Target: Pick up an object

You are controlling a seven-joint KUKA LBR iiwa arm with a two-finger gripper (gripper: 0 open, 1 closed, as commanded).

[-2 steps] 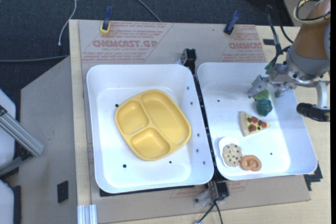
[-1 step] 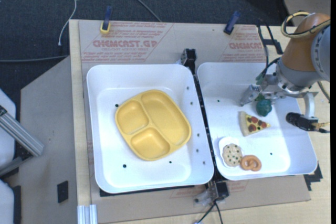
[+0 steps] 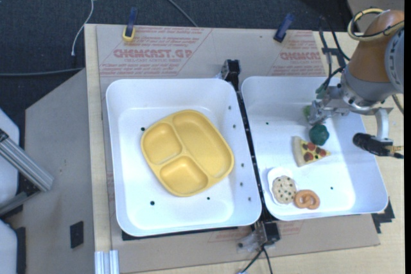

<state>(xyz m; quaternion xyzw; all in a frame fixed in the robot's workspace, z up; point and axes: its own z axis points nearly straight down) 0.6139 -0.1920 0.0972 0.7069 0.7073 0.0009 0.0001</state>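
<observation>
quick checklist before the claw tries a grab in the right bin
1. Claw over the right bin: ok, it sits near the bin's upper right.
2. Target close: ok, the green item lies just below the claw.
3. Item already gripped: cannot tell, the claw's tips are too small to read.
4. Neighbours apart from the target: not ok, the pizza slice lies right beside the green item.
5. Other pieces out of the way: ok, the cookie and pretzel sit near the bin's front edge.
6. Yellow tray: ok, it rests in the left bin.
</observation>
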